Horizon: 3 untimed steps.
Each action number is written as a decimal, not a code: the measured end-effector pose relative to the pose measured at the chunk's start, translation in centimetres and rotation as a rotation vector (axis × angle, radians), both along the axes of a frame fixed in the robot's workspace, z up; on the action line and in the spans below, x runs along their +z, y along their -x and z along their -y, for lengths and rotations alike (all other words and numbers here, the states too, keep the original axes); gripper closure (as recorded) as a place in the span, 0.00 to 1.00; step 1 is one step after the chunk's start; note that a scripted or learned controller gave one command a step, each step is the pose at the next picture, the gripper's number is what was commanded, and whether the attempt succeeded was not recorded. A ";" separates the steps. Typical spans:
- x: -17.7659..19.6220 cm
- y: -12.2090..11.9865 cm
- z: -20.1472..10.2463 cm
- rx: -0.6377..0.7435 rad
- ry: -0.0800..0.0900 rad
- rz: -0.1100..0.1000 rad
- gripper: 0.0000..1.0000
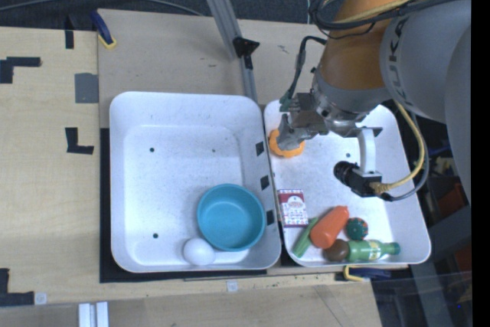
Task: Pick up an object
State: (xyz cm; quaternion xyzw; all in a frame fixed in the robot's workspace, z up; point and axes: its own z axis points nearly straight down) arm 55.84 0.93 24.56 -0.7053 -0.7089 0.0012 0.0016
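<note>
Gripper (289, 135) hangs low in the right bin (398, 135), centre-right of frame, directly over an orange round piece (288, 148), probably positioned to grasp it; whether it is wide or closed, I cannot tell.
</note>
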 end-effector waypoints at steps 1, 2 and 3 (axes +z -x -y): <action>-1.4 1.4 -4.1 0.000 0.000 0.000 1.00; -1.3 2.1 -9.1 0.002 -0.001 0.001 1.00; -1.3 2.1 -8.8 -0.002 0.001 0.002 0.00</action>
